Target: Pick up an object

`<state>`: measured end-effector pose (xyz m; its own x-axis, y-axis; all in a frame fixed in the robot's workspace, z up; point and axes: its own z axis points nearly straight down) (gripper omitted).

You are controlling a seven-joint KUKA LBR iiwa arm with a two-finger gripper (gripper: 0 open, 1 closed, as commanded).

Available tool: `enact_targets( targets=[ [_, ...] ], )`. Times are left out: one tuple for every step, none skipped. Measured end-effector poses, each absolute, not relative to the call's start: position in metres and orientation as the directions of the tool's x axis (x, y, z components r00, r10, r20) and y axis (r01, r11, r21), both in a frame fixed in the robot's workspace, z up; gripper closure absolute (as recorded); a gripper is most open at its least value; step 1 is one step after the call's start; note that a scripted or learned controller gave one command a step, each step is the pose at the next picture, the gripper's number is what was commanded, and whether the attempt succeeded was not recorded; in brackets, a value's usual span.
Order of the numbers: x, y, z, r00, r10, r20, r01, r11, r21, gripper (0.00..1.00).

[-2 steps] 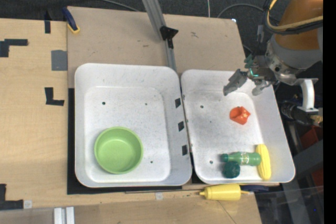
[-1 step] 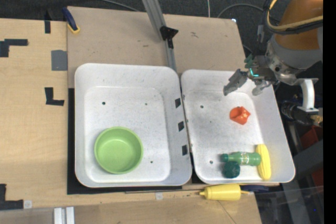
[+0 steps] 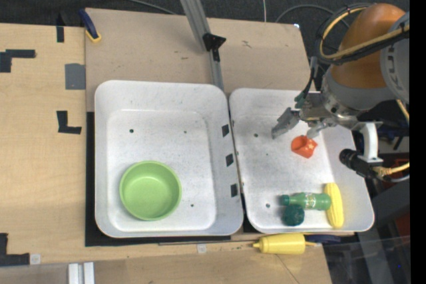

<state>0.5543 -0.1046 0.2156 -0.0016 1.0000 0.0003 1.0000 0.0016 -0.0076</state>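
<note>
Yellow bottle (image 3: 283,244) lay at the bench's near edge; the gripper (image 3: 299,126) hung, fingers apart, just above the orange block (image 3: 304,146) mid right bin (image 3: 256,110) — probably light, rigid, best pinched across its sides.

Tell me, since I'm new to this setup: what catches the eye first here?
The grey arm with its orange band reaches in from the right, its open claw poised over the right bin just beside a small orange block. The green bowl stands out in the left bin's near corner. A green bottle and a yellow item lie at the right bin's front.
</note>
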Motion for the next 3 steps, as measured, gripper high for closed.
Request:
enact_targets(
  targets=[
    [0.557,-0.105,0.171,-0.001,1.0,0.0,1.0,0.001,-0.006,0.0],
    [0.559,-0.104,0.127,-0.002,1.0,0.0,1.0,0.002,-0.007,0.0],
    [0.559,-0.103,0.139,-0.002,1.0,0.0,1.0,0.002,-0.004,1.0]
  ],
)
